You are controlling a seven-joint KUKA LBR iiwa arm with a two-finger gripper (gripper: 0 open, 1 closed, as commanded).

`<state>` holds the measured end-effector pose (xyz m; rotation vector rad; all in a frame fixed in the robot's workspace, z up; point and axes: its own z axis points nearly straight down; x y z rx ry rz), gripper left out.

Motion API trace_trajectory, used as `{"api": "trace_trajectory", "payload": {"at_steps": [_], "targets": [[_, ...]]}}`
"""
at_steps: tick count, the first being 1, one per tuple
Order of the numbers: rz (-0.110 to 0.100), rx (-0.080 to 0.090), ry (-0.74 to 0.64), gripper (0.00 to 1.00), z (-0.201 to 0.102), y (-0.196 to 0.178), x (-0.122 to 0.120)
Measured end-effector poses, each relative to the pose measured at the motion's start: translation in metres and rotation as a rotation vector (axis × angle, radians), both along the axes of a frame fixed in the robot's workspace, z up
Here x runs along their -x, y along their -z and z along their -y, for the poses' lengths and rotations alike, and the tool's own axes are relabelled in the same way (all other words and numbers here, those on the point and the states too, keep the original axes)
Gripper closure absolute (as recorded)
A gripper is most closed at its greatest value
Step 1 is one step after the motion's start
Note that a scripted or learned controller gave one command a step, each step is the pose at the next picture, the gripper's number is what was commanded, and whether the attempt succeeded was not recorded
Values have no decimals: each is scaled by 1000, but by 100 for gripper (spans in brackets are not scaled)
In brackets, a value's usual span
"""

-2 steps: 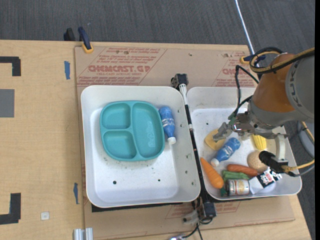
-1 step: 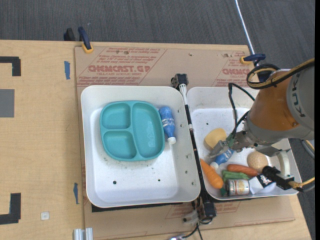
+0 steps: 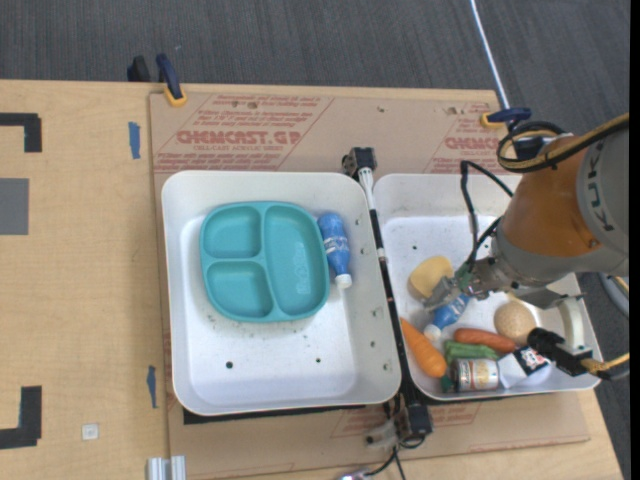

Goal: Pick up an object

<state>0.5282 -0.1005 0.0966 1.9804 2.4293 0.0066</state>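
Gripper (image 3: 456, 292) low in the right bin (image 3: 425, 200), tip down among the clutter; open or closed, impossible to tell at this slant. Nothing visibly held. Just beside the tip, up and to the left: a yellow rounded lump (image 3: 431, 275), touching or nearly so. Just below: a small blue-and-white piece (image 3: 447, 316). Either one the likely target, judging by closeness.

Further out in the same bin: an orange carrot (image 3: 424, 348) along the left wall, a pale egg-shaped ball (image 3: 515, 320), a red pepper (image 3: 482, 339) and a small can (image 3: 475, 373) crowded at the near edge. Grey arm with orange band (image 3: 545, 213) reaching in above all of it.

Probably mid-descent or at the grasp point. To do it well:
- Settle on one object and centre over it, not over the gap between the two.
- Go straight down, no sideways drag; the round lump likely to roll.
- Close gently, then lift slowly, checking for a real hold.

Beyond, in the left bin (image 3: 262, 376): a teal divided plate (image 3: 264, 261) and a blue bottle (image 3: 335, 248), well apart from the work.
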Motion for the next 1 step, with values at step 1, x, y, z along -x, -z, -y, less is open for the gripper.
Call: {"api": "trace_trajectory", "payload": {"at_steps": [1], "targets": [[-7,-3,207,100,-62,-88,4]]}}
